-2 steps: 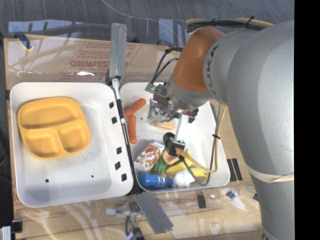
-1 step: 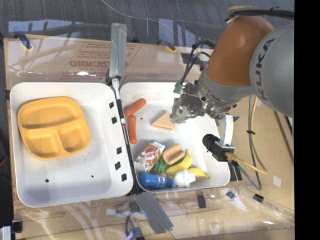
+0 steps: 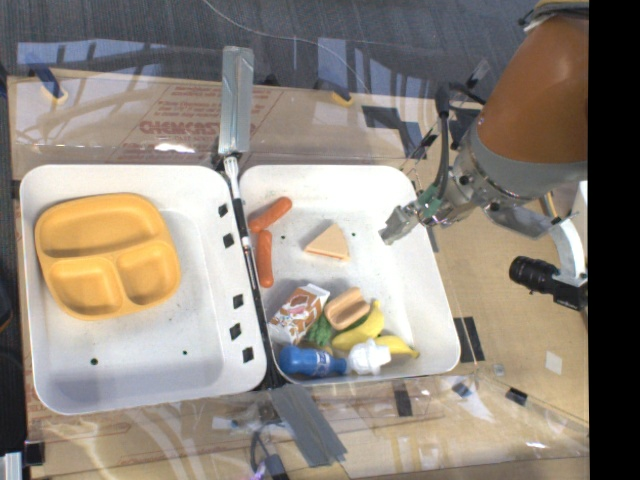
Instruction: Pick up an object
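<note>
Gripper (image 3: 397, 226) hovering over the right bin's (image 3: 425, 343) right edge, nothing visibly between its tips; how far open, impossible to tell. Nearest in that bin: cheese wedge (image 3: 329, 242), two sausages (image 3: 266, 236); further down: snack packet (image 3: 298, 313), hot dog (image 3: 347, 308), banana (image 3: 372, 334), blue bottle (image 3: 322, 361). In the left bin (image 3: 60, 373): yellow divided tray (image 3: 106, 254).

place: robotics lab | cues: taped bench (image 3: 520, 298), two white bins (image 3: 60, 388), grey-orange arm (image 3: 530, 98), loose cable (image 3: 260, 28)
</note>
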